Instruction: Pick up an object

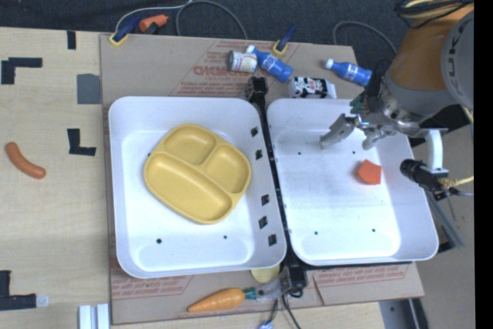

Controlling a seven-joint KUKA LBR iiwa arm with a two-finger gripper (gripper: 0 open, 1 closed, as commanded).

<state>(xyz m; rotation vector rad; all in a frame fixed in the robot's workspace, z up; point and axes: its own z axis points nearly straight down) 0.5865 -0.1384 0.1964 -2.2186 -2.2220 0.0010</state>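
Right bin (pixel 416 246): orange block (pixel 369 172) lying toward the right edge, about midway between far and near edges. Blocky shape, no clear long axis; top edge slanted, one corner pointing toward the far edge. Gripper (pixel 355 133) hovering over the far part of the same bin, fingers spread wide, nothing between them, tips slanting toward the bin's left edge; near the block but apart from it. Left bin (pixel 123 166): yellow tray (pixel 198 172) at the middle, long axis running diagonally from far-left to near-right. Beyond the far edges, on the cardboard (pixel 154 58): two bottles (pixel 266 62). Carrot (pixel 217 300) by the near edge.
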